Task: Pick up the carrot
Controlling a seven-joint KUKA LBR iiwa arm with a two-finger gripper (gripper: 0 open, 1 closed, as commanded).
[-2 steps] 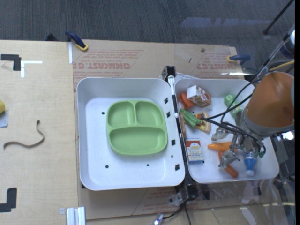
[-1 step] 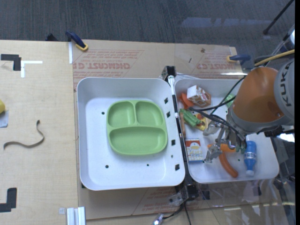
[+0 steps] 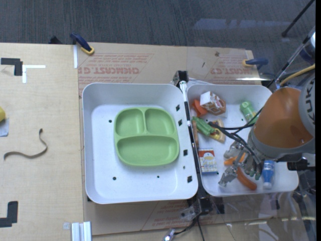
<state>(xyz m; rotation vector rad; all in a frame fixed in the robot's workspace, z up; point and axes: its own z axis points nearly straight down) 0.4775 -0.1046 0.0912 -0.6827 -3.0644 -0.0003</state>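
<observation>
Camera view: I see carrot (image 3: 247,181) by the right bin's (image 3: 281,186) front edge, touching claw (image 3: 231,174); claw spread, I can't tell. Likely light, stiff, smooth plastic; I'd pinch mid-body.

A: Setting? Home or lab?

B: Robotics lab, most likely. Plywood desk (image 3: 40,84) with black tape marks (image 3: 12,66), cardboard sheet (image 3: 130,67) held by blue and yellow clamps (image 3: 82,42). Two white bins (image 3: 90,149) latched side by side, one with a green divided plate (image 3: 147,136), one with toy groceries. Grey carpet (image 3: 150,11) beyond.

A: Arm?

B: KUKA arm (image 3: 283,122), loose cables (image 3: 230,130) across the bin. Possibly a tripod leg top right, too cropped to confirm.
</observation>
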